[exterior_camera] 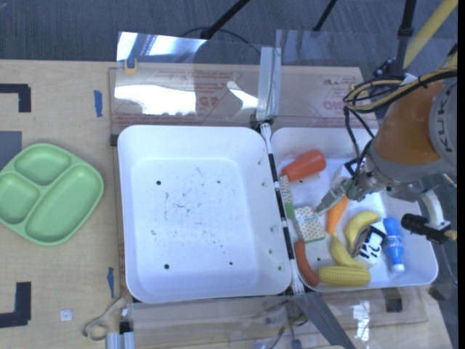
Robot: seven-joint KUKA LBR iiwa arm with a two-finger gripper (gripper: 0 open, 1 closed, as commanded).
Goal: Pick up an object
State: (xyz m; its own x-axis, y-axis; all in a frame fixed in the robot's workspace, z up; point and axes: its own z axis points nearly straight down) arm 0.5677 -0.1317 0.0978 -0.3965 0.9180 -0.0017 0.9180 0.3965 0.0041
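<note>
The right bin (pixel 425 275) holds several toy foods. An orange-red pepper-like piece (pixel 304 164) lies at its upper left. A small orange carrot (pixel 336 214) lies near the middle, with a yellow banana (pixel 361 225) to its right. A corn cob (pixel 343 275) and a reddish sausage (pixel 305 262) lie at the front. A blue bottle (pixel 393 244) and a black-and-white item (pixel 372 244) lie toward the right. My gripper (pixel 341 193) hangs low over the bin's middle, just above the carrot's upper end, tilted down to the left. Nothing visible is lifted off the bin floor.
The left bin (pixel 131 195) is a plain white tray. A patterned packet (pixel 311 225) and a green strip (pixel 288 203) lie by the divider between the bins. A green divided plate (pixel 48 192) rests on the bench at far left. Cables (pixel 378 93) hang above the arm.
</note>
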